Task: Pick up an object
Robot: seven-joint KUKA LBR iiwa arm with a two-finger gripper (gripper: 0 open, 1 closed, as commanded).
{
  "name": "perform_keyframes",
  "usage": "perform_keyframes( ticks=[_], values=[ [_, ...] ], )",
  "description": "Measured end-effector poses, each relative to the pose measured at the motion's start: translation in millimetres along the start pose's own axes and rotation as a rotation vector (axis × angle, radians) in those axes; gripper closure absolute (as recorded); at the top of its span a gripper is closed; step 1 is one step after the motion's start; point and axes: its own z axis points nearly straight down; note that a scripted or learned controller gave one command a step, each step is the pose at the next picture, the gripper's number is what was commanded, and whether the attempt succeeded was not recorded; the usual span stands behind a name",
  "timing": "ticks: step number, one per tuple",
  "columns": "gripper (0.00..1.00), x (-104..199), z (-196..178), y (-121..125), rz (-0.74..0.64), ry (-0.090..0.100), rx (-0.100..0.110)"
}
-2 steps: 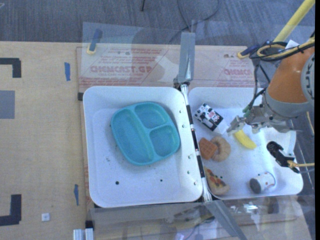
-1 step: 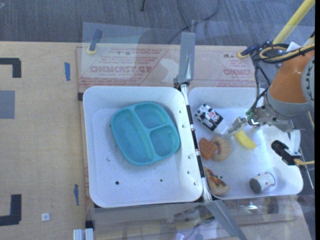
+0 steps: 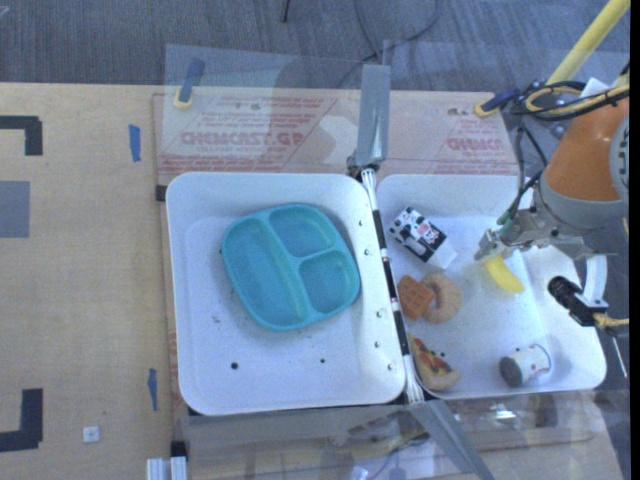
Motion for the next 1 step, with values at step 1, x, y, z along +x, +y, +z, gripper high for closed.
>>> perform_keyframes(
  ticks=[1],
  values=[
    [1.0,34.8,-105.4,15.1,0.115,0.0,0.011]
  ],
)
